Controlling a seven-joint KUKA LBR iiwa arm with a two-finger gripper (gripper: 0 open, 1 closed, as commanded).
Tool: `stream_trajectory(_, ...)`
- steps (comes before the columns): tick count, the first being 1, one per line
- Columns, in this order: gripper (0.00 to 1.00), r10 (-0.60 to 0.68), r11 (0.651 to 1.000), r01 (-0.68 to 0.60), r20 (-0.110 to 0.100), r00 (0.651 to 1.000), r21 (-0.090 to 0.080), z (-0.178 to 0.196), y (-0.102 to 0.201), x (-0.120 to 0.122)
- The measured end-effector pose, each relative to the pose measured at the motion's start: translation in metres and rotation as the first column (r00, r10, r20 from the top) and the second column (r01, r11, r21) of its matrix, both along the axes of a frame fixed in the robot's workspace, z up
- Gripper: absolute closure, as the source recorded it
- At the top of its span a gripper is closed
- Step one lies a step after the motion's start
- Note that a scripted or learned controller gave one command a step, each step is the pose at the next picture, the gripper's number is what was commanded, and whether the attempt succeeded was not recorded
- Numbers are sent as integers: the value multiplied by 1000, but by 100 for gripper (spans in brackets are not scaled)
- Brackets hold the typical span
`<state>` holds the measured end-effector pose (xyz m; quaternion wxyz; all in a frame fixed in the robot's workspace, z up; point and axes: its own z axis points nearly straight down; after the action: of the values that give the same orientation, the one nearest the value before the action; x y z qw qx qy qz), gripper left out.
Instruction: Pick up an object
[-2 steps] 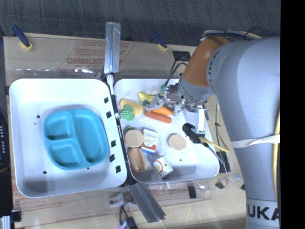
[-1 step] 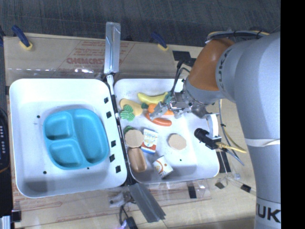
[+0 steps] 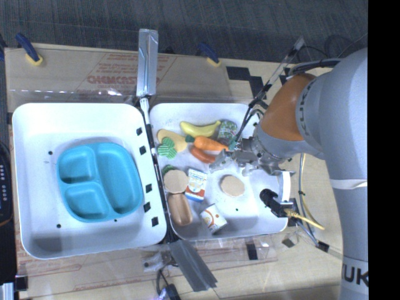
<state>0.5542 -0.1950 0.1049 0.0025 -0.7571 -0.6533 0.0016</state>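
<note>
One gripper [image 3: 232,157], its grip state impossible to tell, hangs right of centre frame in the right bin [image 3: 250,220], with the carrot [image 3: 209,145] touching or just beside its upper left, long axis pointing at it.

Light: bright, even, from overhead
Shadows: soft, faint inside the white bins [image 3: 37,186]
Glare: mild on the bin rims
Focus: slightly soft overall, small details blurred
</note>
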Motion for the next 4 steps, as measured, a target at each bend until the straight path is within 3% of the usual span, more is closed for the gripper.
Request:
stream_trajectory(1, 0, 48, 999, -48, 0, 999, 0, -14, -3, 81)
stream_trajectory(2, 100, 55, 998, -55, -1, 998, 0, -3, -2, 82)
stream_trajectory(3, 0, 70, 997, -70, -4, 998, 21, -3, 13, 85)
stream_trajectory(4, 100, 74, 997, -74, -2, 997, 11, 7, 10, 85)
